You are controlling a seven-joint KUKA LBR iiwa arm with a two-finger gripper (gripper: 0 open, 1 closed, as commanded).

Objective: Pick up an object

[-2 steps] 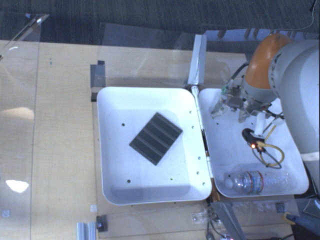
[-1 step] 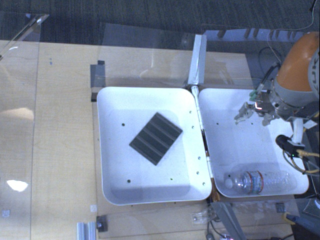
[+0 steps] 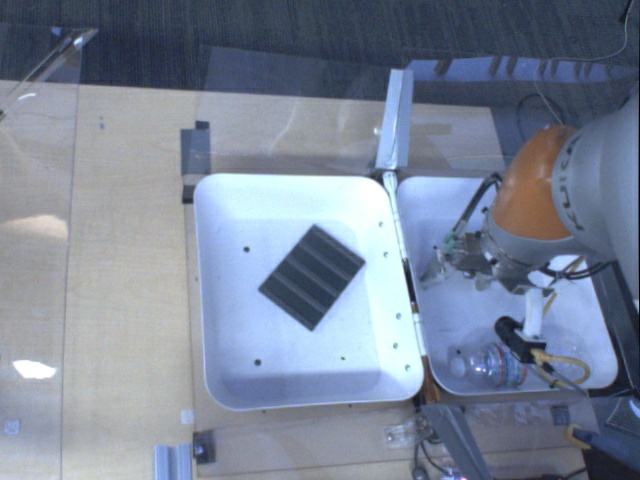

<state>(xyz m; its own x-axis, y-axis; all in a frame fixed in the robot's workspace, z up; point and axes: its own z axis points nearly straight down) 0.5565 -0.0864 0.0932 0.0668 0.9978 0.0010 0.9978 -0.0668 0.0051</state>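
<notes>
A dark grey ribbed rectangular pad [image 3: 312, 276] lies flat and turned diagonally near the middle of the left bin [image 3: 225, 368]. A clear plastic bottle [image 3: 484, 366] lies on its side at the front of the right bin [image 3: 440, 198]. My gripper [image 3: 446, 262] hangs over the left part of the right bin, close to the wall between the two bins. It is behind the bottle and apart from it. The grey arm with its orange band [image 3: 530, 193] covers the right side of that bin.
A metal upright [image 3: 394, 118] stands at the back between the two bins. Black clamps [image 3: 195, 148] sit at the left bin's corners. The wooden bench [image 3: 100, 268] stretches bare to the left.
</notes>
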